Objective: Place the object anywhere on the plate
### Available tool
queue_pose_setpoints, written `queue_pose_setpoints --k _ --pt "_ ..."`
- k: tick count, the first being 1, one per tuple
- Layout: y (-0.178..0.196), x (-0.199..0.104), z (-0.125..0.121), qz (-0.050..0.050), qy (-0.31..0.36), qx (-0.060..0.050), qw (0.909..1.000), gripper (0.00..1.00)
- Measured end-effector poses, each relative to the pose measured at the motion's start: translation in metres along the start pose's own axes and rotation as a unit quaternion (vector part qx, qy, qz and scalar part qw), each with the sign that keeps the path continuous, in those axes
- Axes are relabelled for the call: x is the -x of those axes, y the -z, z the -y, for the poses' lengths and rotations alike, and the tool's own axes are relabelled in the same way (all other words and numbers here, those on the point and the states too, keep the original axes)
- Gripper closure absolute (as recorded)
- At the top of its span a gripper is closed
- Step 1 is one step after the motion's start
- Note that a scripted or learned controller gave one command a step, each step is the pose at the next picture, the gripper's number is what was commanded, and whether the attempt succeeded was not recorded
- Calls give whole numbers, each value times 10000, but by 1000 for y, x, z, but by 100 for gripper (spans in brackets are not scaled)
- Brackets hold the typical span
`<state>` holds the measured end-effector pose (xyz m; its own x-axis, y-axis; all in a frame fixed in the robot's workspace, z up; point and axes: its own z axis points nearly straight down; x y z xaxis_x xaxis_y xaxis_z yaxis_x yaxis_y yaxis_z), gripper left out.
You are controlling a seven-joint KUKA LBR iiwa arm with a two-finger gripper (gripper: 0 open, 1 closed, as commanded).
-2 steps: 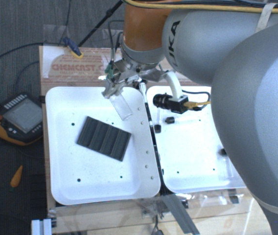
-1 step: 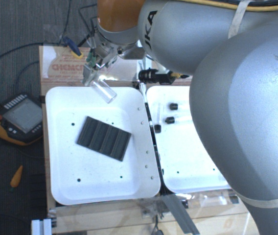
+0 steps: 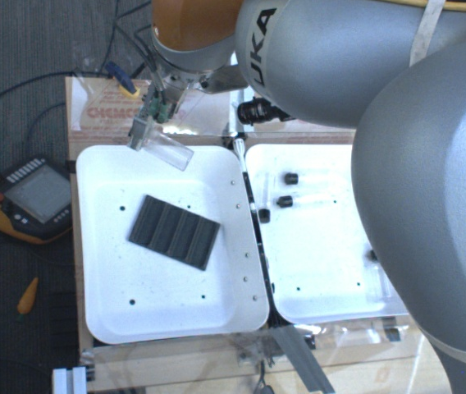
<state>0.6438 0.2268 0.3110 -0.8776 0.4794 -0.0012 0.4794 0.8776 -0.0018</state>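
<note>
Clear plastic piece (image 3: 170,149) touches the fingers (image 3: 140,131); their grip state I cannot tell.

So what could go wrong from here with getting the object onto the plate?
1. The hand sits at the left bin's far rim, where a clear object lies. A slip could knock it over the rim.
2. The object is see-through against white, so its grip is hard to confirm.
3. The dark plate lies tilted mid-bin; a poor release could miss it.
</note>
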Motion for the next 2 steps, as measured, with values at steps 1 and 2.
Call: queue_pose_setpoints --k 1,2 --pt "82 -63 28 -3 1511 6 9885 100" --pt "60 -6 -3 0 3420 15 9397 100"
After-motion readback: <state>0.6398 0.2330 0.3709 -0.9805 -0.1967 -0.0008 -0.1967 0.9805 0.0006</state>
